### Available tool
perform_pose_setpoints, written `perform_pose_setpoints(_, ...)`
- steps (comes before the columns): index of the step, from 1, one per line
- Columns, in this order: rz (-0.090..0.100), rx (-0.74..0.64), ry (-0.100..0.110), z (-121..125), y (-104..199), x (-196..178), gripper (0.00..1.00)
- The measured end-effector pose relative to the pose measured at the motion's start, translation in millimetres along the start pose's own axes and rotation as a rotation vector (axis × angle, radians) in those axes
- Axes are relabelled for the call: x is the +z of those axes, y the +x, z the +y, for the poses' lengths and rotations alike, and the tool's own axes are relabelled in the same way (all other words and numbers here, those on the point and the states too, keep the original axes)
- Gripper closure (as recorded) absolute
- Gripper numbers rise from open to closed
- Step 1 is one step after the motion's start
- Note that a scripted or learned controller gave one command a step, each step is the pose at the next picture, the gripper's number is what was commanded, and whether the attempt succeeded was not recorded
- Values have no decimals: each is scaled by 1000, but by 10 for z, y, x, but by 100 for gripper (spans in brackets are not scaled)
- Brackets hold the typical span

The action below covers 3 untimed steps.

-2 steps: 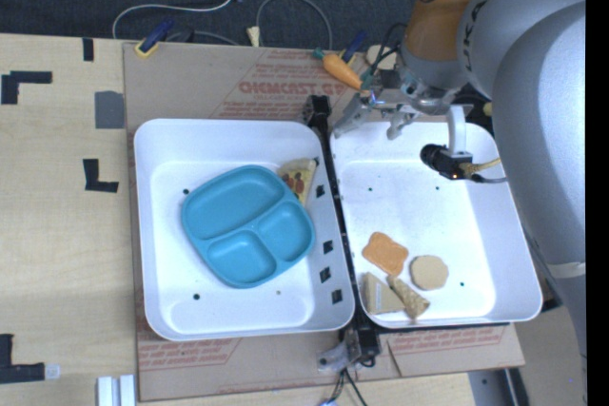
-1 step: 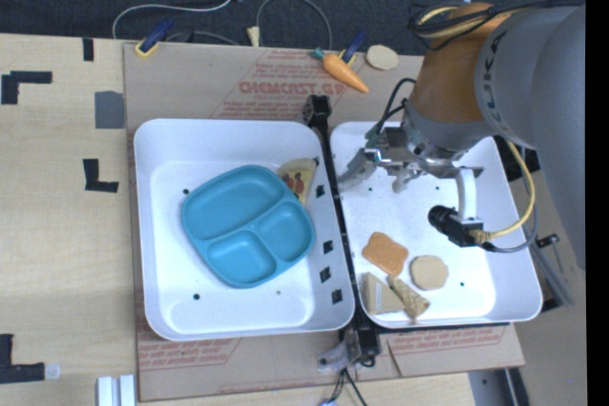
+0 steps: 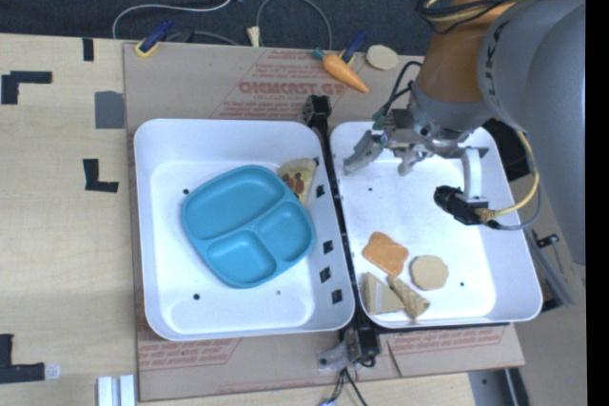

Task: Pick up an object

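**Arm hovering over right bin, nothing in its grasp**

The KUKA arm (image 3: 495, 43) is reaching over the right bin (image 3: 504, 233), its gripper (image 3: 383, 154) spread apart and empty above bare floor. Candidate food pieces (image 3: 404, 276) are clustering near the front wall, well apart; their exact kind is hard to make out.

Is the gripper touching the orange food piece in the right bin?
Apart. The camera view shows the gripper near the right bin's far end, with bare white floor between it and the orange food piece near the front.
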State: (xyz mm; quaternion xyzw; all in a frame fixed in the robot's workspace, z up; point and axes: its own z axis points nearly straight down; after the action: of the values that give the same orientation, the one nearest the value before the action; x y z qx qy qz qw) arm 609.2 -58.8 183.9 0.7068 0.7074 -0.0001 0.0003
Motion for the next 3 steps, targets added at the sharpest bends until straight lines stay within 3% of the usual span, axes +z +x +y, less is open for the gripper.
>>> perform_pose_setpoints(1, -4, 1, -4, 395, -378, 1035, 0)
perform_pose_setpoints(2, 1, 0, -3, 606, -586, 981, 0)
perform_pose_setpoints(3, -2, -3, -4, 605, -584, 873, 100)
